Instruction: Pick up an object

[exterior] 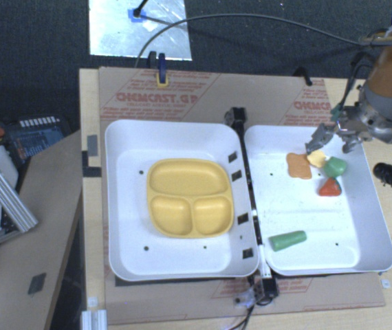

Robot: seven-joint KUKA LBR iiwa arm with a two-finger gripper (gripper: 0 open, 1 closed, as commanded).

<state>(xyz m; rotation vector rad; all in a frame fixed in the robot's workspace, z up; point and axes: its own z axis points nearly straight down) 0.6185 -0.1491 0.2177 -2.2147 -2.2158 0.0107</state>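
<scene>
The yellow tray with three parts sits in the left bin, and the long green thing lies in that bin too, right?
Not quite. The yellow tray with three parts does sit in the left bin, but the long green thing lies in the right bin, near its front edge. The camera view shows it.

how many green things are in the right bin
2. One small green piece sits near the far right wall, beside the yellow piece; a longer green piece lies near the front edge.
</scene>
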